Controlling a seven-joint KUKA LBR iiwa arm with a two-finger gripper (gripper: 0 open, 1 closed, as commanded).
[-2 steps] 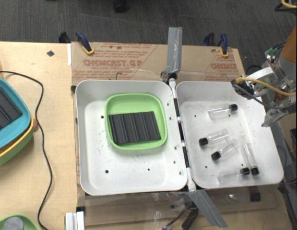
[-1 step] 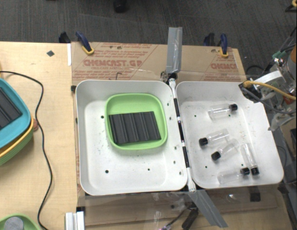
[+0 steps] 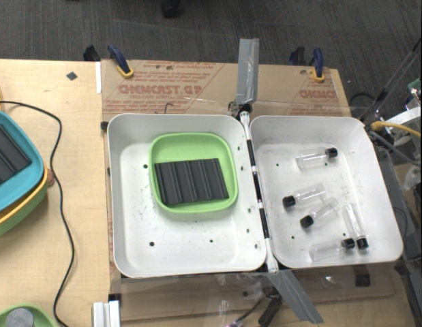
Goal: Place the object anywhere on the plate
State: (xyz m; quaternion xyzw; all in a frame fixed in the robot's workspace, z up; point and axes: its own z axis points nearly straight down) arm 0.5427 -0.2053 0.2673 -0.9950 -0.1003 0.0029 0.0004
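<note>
So, left to right: the left shallow white bin has the square lime-green plastic plate in it, with a dark ribbed insert sitting on top. In the right white bin there are five clear plastic vials with black caps, scattered and lying on their sides, well apart from the plate. Can't tell anything about the tool here.

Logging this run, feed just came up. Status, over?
Green plate in left bin, dark ridged pad on it. Five clear vials with black caps loose in right bin, none on plate. Nothing blocking the plate.
</note>
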